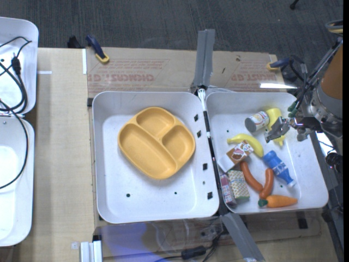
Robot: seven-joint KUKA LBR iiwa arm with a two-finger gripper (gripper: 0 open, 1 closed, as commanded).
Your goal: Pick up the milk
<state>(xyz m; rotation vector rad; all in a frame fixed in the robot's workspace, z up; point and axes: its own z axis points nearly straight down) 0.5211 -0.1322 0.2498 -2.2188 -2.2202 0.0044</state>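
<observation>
One milk carton [238, 154], small and probably light, thin walls may crush; I'd pinch its flat sides. My gripper [280, 131] hangs open, empty.

Yellow tray [156, 141] in left bin [109, 201] — food clutter in right bin [311, 201]

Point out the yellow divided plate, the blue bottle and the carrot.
yellow divided plate [156, 142]: camera view, on the ridge where its compartments meet.
blue bottle [278, 167]: camera view, mid-body.
carrot [281, 201]: camera view, middle of the orange body.
</observation>
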